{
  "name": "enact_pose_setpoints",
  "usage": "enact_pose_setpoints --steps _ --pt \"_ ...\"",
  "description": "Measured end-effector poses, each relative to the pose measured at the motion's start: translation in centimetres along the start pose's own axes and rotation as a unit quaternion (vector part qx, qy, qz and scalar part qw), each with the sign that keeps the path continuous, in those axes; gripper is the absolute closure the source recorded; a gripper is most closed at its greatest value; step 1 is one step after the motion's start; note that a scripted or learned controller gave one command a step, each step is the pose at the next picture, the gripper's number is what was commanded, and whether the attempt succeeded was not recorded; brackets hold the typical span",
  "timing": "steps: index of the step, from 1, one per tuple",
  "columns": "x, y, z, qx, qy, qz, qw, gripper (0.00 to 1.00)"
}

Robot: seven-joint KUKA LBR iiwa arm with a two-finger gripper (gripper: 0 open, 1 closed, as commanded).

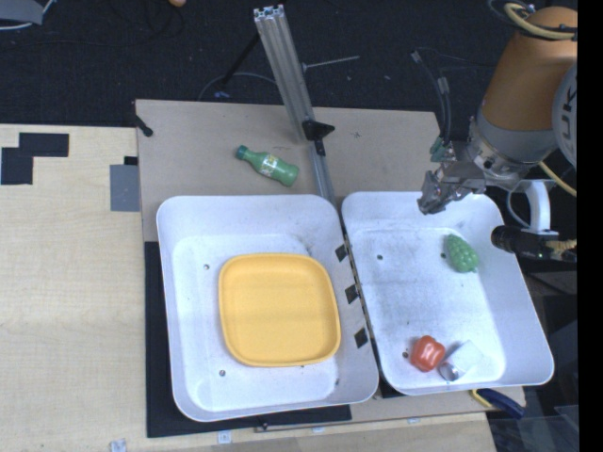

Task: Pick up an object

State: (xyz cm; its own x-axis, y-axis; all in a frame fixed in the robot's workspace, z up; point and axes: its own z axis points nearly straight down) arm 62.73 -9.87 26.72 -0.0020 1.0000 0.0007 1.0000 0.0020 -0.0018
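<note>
We see the gripper (436, 199) hanging above the far edge of the right bin (528, 342); whether its fingers are apart or together we cannot tell. In that bin lie a green object (461, 252), a red object (427, 352) and a small clear item (459, 361). The left bin (179, 224) holds a yellow plate (279, 309). A green bottle (268, 165) lies on the table (198, 144); its label is illegible.

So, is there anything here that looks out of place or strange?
Yes, one thing: a green bottle lies on its side on the bench board behind the left bin, outside both bins. The yellow plate, the green object and the red object all sit inside bins.
</note>
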Motion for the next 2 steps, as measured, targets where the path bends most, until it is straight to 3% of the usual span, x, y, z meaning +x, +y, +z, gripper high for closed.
enact_pose_setpoints --steps 2 --pt "9.6 -4.1 -0.2 0.0 0.0 0.0 1.0 1.0"
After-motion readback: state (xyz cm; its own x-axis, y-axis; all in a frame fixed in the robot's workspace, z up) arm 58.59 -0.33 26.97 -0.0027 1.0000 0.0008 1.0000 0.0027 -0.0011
